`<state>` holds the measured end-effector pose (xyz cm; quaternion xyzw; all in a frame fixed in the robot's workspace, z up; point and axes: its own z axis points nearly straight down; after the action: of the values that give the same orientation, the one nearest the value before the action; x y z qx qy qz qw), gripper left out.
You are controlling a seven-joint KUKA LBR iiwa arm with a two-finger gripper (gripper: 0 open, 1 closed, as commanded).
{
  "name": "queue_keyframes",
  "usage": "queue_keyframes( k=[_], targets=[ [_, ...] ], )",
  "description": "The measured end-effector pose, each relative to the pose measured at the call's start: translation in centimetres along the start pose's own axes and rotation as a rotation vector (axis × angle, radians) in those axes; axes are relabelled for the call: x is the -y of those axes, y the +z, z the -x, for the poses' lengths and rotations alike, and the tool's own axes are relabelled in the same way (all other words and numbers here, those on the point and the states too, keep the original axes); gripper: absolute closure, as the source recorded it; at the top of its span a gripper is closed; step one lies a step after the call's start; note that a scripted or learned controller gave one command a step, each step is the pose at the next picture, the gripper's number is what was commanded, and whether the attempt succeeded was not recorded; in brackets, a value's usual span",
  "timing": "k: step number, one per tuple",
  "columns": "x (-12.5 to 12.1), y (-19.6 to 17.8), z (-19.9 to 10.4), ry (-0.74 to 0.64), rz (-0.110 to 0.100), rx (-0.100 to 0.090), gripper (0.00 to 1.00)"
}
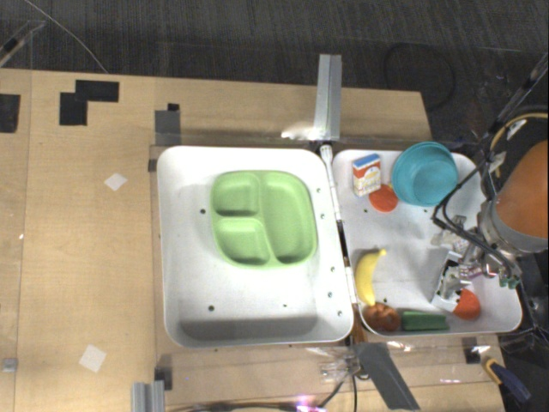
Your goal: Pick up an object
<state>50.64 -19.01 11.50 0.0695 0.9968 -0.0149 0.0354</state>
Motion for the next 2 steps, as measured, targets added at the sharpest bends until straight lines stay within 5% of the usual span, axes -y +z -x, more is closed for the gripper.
queue_keyframes(
  k=[1,2],
  targets=[
    [-3.5,2.3,-2.0,0.047,0.023,-0.053,0.0],
    [-6.8,2.1,-2.4,-0.078,0.024,-0.05,0.0]
  ],
)
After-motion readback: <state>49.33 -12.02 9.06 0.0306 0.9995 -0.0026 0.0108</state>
